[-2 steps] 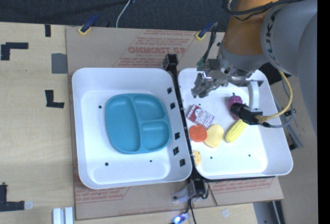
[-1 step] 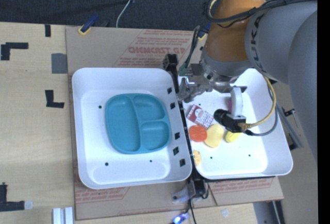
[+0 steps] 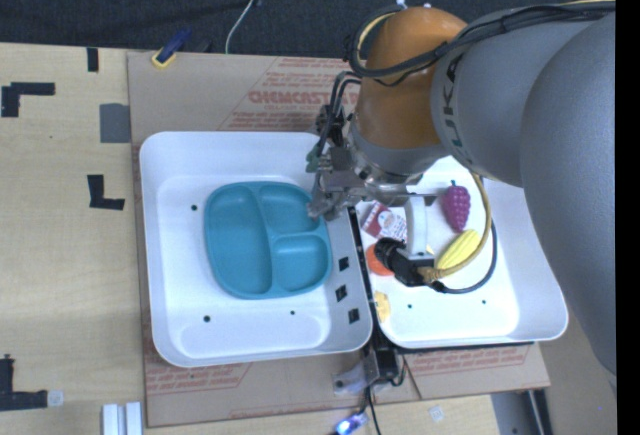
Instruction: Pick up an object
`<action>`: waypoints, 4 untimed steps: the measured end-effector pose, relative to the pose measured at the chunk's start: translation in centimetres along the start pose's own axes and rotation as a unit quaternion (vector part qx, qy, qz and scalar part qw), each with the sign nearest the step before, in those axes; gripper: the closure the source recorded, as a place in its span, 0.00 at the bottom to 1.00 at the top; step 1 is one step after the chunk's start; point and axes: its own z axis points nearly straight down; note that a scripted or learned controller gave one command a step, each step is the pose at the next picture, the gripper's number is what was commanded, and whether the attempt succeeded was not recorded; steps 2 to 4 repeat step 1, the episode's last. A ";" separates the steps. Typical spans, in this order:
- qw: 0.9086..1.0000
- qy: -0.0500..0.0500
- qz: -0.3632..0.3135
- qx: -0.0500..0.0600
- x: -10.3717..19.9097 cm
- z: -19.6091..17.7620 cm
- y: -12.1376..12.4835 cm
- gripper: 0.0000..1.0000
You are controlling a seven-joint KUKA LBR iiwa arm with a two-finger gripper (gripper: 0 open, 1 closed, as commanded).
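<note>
- The left bin has a teal divided plate lying flat in it, three compartments, rounded corners, taking up most of the middle of the bin floor.
- The right bin holds the small stuff: a purple bunch of grapes near the top, a yellow banana just below it, an orange round thing by the inner wall, and a red and white packet just above that.
- The arm comes in from the right and covers a big chunk of the right bin, orange band sitting right over the bins' shared edge.
- The gripper hangs at the divider between the two bins, right at the upper right corner of the teal divided plate, looks like it's touching or just above the plate's rim.
- Can't tell how wide the pincer is set, the wrist and cables sit on top of it. Nothing visibly in its grasp.
- A black cable loops out from the wrist over the banana area.
</note>
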 end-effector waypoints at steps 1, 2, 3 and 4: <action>1.000 -0.001 0.002 -0.001 -0.3 -0.1 0.1 0.00; 1.000 -0.001 0.002 -0.001 -0.3 -0.1 0.1 0.00; 1.000 -0.001 0.002 -0.001 -0.3 -0.1 0.1 0.00; 1.000 -0.001 0.002 -0.001 -0.3 -0.1 0.1 0.00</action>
